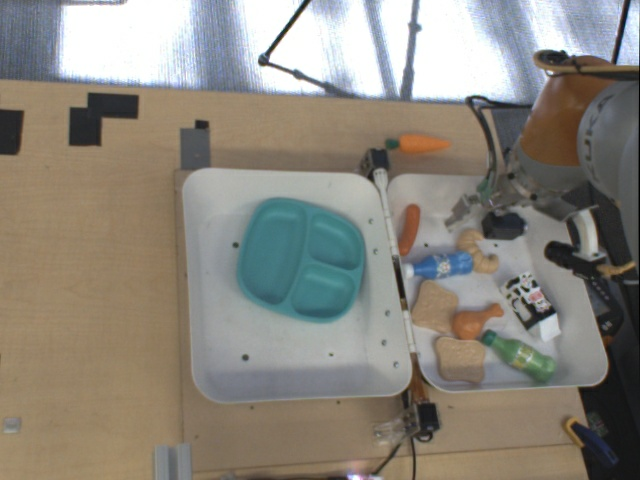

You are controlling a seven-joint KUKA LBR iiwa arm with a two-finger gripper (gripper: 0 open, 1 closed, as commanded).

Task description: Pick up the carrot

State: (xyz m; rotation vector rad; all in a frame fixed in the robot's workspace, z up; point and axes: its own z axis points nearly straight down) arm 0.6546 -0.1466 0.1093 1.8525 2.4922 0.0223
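Hovering over the right bin (598, 360) of toy food, tool (478, 204) state unclear.

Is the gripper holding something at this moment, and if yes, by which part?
Nothing is held. The gripper hangs over the right bin with nothing between its fingers, and the carrot lies on the bench outside the bins.

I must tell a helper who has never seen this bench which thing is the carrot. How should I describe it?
Find the two shallow white bins standing side by side. The small orange toy carrot with a green top lies outside them, on the wooden bench just beyond the far rim of the right bin. The similar orange-red sausage lies inside that bin and has no green top.
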